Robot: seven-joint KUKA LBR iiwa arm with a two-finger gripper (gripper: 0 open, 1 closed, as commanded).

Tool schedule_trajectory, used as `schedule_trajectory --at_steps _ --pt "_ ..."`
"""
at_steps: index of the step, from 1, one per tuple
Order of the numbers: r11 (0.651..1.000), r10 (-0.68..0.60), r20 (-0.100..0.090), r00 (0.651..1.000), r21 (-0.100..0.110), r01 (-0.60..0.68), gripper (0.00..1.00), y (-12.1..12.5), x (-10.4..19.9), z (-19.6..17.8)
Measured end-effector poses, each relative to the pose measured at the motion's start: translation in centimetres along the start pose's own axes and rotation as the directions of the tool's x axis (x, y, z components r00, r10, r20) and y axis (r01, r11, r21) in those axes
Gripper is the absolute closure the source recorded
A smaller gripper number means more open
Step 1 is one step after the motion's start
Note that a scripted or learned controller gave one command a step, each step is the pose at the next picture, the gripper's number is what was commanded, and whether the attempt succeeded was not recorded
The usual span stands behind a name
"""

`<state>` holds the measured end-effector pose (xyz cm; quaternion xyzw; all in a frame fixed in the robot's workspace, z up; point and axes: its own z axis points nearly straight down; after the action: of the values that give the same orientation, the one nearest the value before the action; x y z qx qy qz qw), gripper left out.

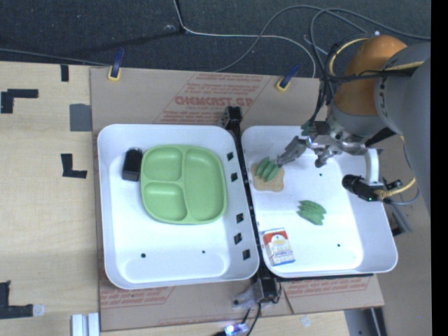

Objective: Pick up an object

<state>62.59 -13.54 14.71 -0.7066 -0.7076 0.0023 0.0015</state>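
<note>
**Two bins side by side on the desk**

The left bin holds a divided plate at its middle, with a small block touching the plate's left edge. In the right bin, a pod lies on a flat piece at the far left; another pod sits mid-bin, and a small carton lies near left.

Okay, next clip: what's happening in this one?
A grey KUKA arm reaches in from the right over the right bin, trying to pick something up. Its gripper is down at a green toy lying on a tan piece near the bin's upper left; whether it has a hold is unclear. Another green item and a small red-and-white packet lie untouched in the same bin. The left bin holds a green divided plate and a small black object.
</note>
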Motion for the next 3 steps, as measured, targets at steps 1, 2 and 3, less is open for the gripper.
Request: schedule_trajectory --at_steps 1,2,3 --pt "1.000 0.001 0.000 1.000 -0.004 -0.001 0.00 0.3 0.7 4.4" --pt "1.000 -0.001 -0.003 1.000 -0.010 0.001 1.00 0.5 0.9 3.0" --pt "1.000 0.000 -0.001 1.000 -0.008 0.000 1.00 0.6 1.4 -1.3"
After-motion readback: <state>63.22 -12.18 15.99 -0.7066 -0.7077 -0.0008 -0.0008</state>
